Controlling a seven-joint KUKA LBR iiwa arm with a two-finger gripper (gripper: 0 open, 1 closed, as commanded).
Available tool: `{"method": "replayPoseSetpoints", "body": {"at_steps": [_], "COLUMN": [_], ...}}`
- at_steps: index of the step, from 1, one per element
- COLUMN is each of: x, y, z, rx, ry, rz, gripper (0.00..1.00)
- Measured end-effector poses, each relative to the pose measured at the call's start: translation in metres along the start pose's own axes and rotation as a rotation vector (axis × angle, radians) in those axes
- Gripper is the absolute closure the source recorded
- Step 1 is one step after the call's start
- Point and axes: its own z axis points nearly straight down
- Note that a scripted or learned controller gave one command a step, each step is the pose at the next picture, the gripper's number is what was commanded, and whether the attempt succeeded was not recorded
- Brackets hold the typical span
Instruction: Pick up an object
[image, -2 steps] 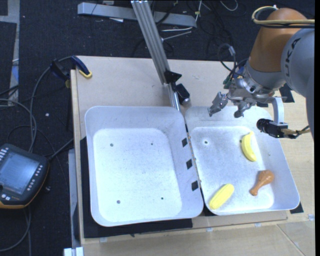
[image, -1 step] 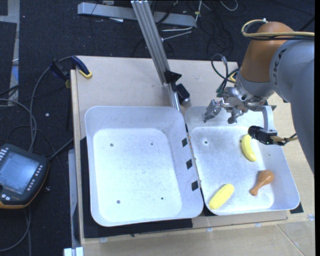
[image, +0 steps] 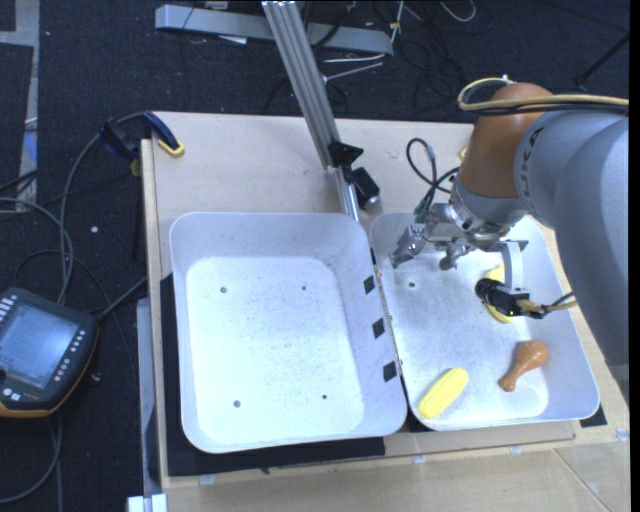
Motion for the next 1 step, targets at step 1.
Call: {"method": "replayPoseSetpoints", "body": {"at_steps": [1], "x": [-0.0005], "y": [0.0015], "z": [-0.0134], "rx": [-0.006], "ry": [-0.001], "rz": [0.0], "gripper": [1.0]}}
